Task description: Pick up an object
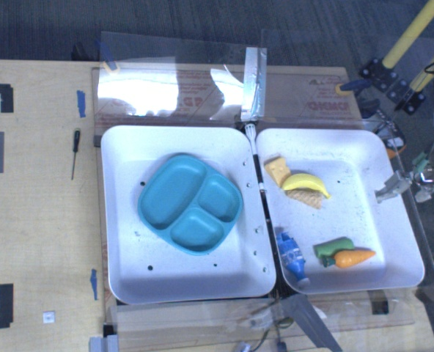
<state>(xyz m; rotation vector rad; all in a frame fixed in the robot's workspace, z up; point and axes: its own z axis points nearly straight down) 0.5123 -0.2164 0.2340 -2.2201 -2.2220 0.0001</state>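
1. The gripper (393, 188) is hanging at the right rim of the right bin (363, 147), low over the wall, and nothing is showing in its grasp (whether it is apart or together cannot be told from this slant).
2. The things to pick are all lying in the right bin, well apart from the gripper.
3. A banana (306, 184) is lying in the upper left part of that bin, curving over a tan wafer (314, 199) that is peeking out beneath it.
4. A yellow block (277, 170) is sitting just beside the banana's left end, close to the divide between the bins.
5. A blue bottle (291, 255) is lying along the left wall of the right bin, toward the near corner.
6. A green piece (330, 247) and a carrot (353, 257) are lying together in the lower middle of the bin, touching, with the carrot pointing right.
7. The left bin (122, 196) is holding a blue plate (190, 203) with three compartments, sitting near its middle.
8. A clear sheet (166, 86) is standing behind the bins, catching glare, with a metal strip (254, 83) rising at the divide.
9. A screwdriver (75, 152) is lying on the bench (34, 233) left of the bins.
10. A yellow pole (421, 22) is slanting across the top right corner.
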